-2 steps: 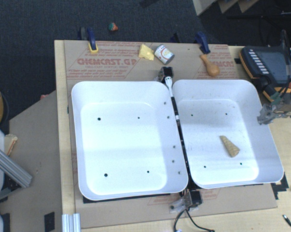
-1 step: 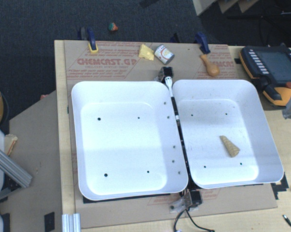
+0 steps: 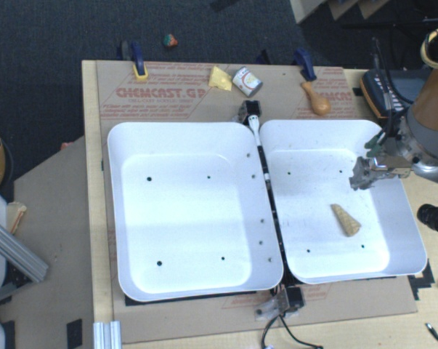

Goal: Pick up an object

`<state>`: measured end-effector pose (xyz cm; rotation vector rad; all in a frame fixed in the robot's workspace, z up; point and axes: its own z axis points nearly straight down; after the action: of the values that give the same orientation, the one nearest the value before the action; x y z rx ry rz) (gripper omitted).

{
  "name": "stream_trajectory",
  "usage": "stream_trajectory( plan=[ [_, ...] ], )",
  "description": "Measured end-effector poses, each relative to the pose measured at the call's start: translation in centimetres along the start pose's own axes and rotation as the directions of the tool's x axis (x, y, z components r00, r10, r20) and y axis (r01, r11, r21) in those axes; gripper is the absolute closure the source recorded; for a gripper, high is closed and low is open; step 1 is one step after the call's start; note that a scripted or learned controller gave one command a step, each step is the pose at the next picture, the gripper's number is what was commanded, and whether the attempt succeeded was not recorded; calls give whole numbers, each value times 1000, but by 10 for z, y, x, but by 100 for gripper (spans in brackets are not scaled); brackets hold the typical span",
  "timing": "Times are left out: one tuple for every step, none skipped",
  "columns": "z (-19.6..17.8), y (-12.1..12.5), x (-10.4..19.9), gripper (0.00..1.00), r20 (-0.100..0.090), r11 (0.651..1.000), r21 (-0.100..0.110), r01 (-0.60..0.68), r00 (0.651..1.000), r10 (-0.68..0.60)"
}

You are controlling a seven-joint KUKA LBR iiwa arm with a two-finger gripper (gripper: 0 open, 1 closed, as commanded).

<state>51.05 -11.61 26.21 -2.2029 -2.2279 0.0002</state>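
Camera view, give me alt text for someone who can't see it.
A robot gripper hovers over the right bin, above a tan cone-shaped object lying on the bin floor. The left bin sits alongside, and small items lie on the board behind.

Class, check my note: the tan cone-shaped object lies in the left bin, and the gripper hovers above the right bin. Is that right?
Not quite. The camera view shows the tan cone-shaped object lying in the right bin, not the left bin. The gripper does hover above the right bin.

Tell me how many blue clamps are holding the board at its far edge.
2. One blue clamp sits at the far left of the board; the other blue clamp sits far right, above the right bin.
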Motion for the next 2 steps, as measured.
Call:
stream_trajectory(
  plan=[
    [-99,0,-63,100,13,1000,-19,-16,1000,16],
    [8,7,-24,100,2,1000,2,-8,1000,8]
  ],
)
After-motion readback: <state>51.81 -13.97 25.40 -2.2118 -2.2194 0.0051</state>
